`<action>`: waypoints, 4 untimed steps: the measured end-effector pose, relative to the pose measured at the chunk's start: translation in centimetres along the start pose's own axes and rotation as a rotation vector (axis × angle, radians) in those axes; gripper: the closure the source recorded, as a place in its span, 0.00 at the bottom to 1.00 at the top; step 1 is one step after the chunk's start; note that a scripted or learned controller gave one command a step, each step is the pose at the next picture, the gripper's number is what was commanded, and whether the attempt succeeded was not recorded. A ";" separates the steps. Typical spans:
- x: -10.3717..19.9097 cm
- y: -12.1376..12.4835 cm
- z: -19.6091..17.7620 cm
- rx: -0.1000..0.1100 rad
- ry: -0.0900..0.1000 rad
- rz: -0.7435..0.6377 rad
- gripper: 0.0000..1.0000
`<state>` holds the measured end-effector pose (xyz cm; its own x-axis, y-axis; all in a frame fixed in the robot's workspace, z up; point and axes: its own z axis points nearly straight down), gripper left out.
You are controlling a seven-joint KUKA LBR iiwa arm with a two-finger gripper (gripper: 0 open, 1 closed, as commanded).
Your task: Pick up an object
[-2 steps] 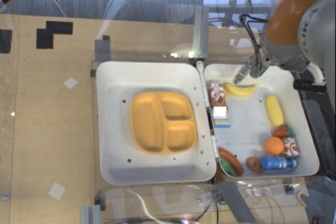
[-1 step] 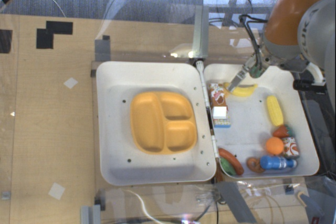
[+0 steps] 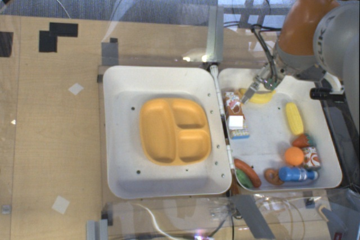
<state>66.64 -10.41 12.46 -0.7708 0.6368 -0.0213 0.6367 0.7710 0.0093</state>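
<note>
Left bin (image 3: 112, 137): yellow tray (image 3: 174, 131) | right bin (image 3: 332, 171): toys | pincer (image 3: 251, 91): grip unclear

We see 2 white bins side by side on a wooden bench (image 3: 39, 137). The left bin (image 3: 121, 137) holds a yellow tray (image 3: 174, 131) with 3 compartments, lying about in its middle. The right bin (image 3: 264, 135) touches it. Behind their joint stands a metal post (image 3: 214, 36). A black tape mark (image 3: 56, 35) lies far left on the bench.
</note>
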 end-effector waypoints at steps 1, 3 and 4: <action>0.4 -0.1 3.0 0.019 0.015 -0.066 0.00; 5.5 -3.0 3.3 0.000 0.009 -0.348 0.00; 1.2 0.8 1.2 0.003 0.012 -0.122 0.00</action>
<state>66.23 -9.00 11.25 -0.8427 0.5383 -0.0106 0.5382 0.8428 0.0042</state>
